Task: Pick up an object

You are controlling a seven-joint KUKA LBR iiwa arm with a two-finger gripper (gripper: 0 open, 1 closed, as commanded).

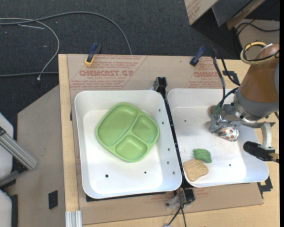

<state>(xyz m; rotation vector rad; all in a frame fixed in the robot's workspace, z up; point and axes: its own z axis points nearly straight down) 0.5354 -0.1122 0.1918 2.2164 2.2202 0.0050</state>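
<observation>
In the right bin (248, 174), the gripper (220, 125) sits against a small patterned object (230, 133), probably light and rigid, best taken across its rounded middle; finger state cannot be determined.

Cardboard-covered bench (133, 71) bearing two white bins side by side: left (88, 146), right (186, 106).

A dark carpeted floor (31, 48) surrounds the counter (66, 146), whose top is brown cardboard printed with red lettering. Two blue clamps (92, 53) grip its far edge. A thin grey cable (53, 31) loops across the floor. A cardboard box (199, 9) sits near the top right corner. Light is even.
</observation>
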